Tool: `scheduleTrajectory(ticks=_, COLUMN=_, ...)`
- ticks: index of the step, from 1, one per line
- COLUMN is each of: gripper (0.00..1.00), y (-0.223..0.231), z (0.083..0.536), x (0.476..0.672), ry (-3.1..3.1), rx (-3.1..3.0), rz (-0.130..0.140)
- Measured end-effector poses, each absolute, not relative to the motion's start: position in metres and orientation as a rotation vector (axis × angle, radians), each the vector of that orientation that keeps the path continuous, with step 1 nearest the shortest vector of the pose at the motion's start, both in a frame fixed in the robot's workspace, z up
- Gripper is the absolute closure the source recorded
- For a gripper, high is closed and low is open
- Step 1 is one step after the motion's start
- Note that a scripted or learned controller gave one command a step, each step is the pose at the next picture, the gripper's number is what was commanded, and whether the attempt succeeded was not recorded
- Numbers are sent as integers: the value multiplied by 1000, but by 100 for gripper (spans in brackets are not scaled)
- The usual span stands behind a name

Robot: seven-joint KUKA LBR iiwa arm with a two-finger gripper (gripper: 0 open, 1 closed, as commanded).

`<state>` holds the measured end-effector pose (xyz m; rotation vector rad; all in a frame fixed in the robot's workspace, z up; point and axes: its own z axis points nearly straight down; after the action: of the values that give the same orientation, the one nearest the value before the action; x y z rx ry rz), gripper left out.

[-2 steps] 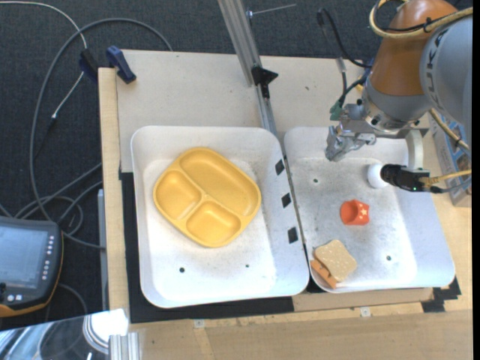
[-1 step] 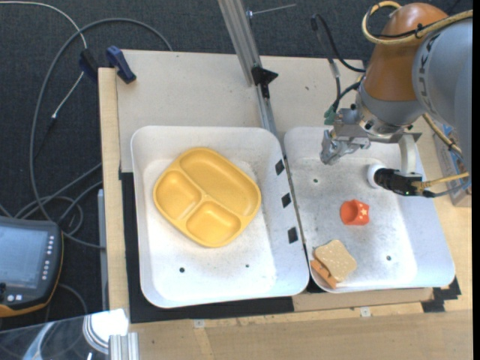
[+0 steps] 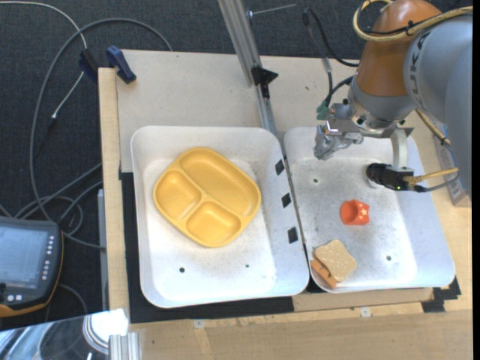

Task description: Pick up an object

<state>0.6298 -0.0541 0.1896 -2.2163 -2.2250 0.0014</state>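
Observation:
My gripper hangs over the far left corner of the right bin, with nothing visible between its fingers. A small orange-red block lies in the middle of that bin, well below and to the right of the gripper. A tan sandwich-like piece with an orange underside rests at the bin's near left corner. A yellow divided plate fills the middle of the left bin.
A metal pole slants up from the gap between the bins at the back. Black clips line the divider between the bins. A blue clamp sits at the bench's far left corner.

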Motion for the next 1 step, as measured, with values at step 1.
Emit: scheduleTrajectory(ticks=1, gripper=100, y=-43, z=240, x=653, ry=-2230, rx=-2219, rz=-5)
